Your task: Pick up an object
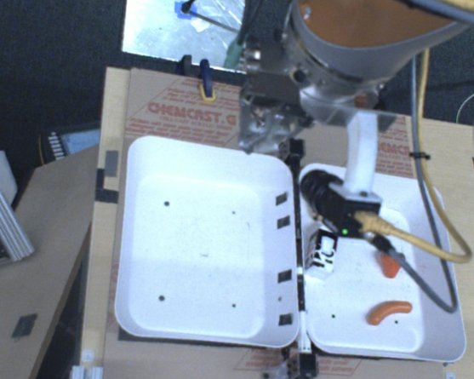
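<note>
The tool (pixel 265 136) hangs over the far rim where the left bin (pixel 144 216) meets the right bin (pixel 437 338); whether it is released or clenched cannot be told. An orange sausage-shaped piece (pixel 389 311) lies in the right bin's near part, well apart. The pick looks not yet made.

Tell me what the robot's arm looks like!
The arm is thick, round and grey, with a wide orange band wrapped around it above the wrist. At its end sits the tool, a small, boxy lump of shiny grey metal with darker parts.
</note>
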Available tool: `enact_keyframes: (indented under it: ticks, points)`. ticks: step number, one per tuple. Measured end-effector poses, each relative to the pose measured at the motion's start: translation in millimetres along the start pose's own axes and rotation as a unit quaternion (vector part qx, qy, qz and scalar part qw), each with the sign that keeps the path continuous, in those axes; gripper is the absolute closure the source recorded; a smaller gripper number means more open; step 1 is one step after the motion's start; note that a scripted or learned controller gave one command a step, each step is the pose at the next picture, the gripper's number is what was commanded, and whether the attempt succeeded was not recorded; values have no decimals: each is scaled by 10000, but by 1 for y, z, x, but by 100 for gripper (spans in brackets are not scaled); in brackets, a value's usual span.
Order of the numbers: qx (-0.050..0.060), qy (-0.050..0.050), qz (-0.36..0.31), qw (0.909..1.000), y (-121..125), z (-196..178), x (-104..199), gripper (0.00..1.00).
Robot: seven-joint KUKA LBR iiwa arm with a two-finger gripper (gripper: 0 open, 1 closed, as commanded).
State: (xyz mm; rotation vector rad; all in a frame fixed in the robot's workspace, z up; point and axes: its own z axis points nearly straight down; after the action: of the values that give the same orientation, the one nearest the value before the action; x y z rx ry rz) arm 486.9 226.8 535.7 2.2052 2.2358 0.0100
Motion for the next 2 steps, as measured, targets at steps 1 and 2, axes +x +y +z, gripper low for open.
enact_keyframes:
  ticks: [1,2]
  points:
    - [6,-2,-6,10000,0,0,0,0]
    - [-8,6,-23,10000,0,-11,0,100]
